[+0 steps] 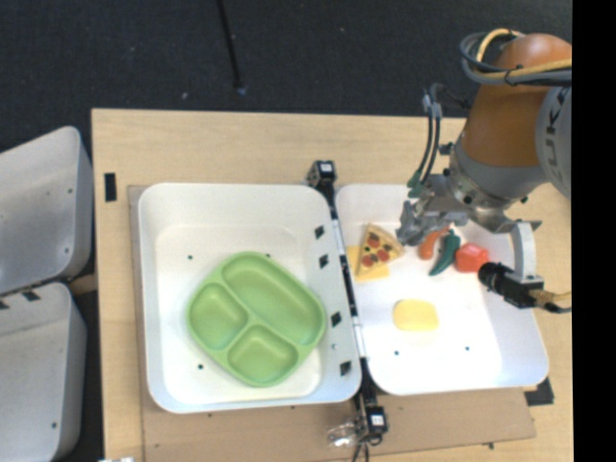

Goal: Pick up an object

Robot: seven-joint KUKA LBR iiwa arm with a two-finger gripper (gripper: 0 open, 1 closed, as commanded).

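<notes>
Two shallow white bins side by side on a pale wooden table point(115, 152), clipped together along the shared middle edge. Left bin point(154, 258): smooth moulded plastic with rounded corners, holding a lime-green divided plate point(255, 318) with three soft-edged compartments, set at a slant and well apart from the clutter opposite. Right bin point(500, 354): same white plastic, carrying the likely pick candidates.

Toward the left wall of the right bin, a toy pizza slice point(375, 251), wedge-shaped, yellow with red and dark spots, lying flat. Nearer the camera, a yellow rounded block point(416, 315), smooth and matte, alone on bare bin floor and so probably the easiest to reach. Toward the far right, a tight cluster: an orange carrot-like piece point(428, 247), a green pepper-like piece point(447, 255), and a red rounded piece point(471, 257), touching or nearly so.

Grey arm with orange band reaching in from the right, gripper point(428, 221) lowered over the far part of the right bin, directly above the orange and green pieces; presumably aimed at that cluster. Jaws hidden among dark metal and cables: cannot tell how far apart, nor whether anything sits between them. Crowding there likely to make a clean grasp awkward, with neighbours apt to be nudged.
</notes>
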